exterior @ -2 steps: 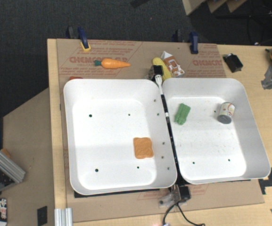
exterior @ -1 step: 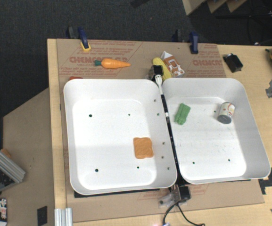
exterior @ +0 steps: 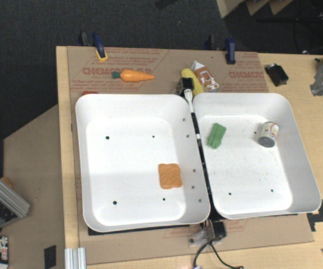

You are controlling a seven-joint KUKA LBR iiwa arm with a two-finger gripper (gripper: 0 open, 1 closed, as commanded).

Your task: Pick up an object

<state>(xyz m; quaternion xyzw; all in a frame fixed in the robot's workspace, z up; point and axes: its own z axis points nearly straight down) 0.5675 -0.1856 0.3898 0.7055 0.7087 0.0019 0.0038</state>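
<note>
An orange-brown square piece (exterior: 170, 176) lies flat in the left bin (exterior: 94, 150), low and right of its middle. In the right bin (exterior: 295, 167) a green oblong object (exterior: 216, 135) rests near the left wall. A small silver can (exterior: 267, 134) with a red-and-white label lies on its side toward the upper right of that bin.
On the cardboard behind the bins lie a toy carrot (exterior: 134, 76), a yellow banana-like piece (exterior: 188, 78) and a small orange-white packet (exterior: 206, 78). A black block (exterior: 276, 74) and a grey metal part (exterior: 322, 76) sit at the far right. Blue clamps (exterior: 99, 48) hold the board's back edge.
</note>
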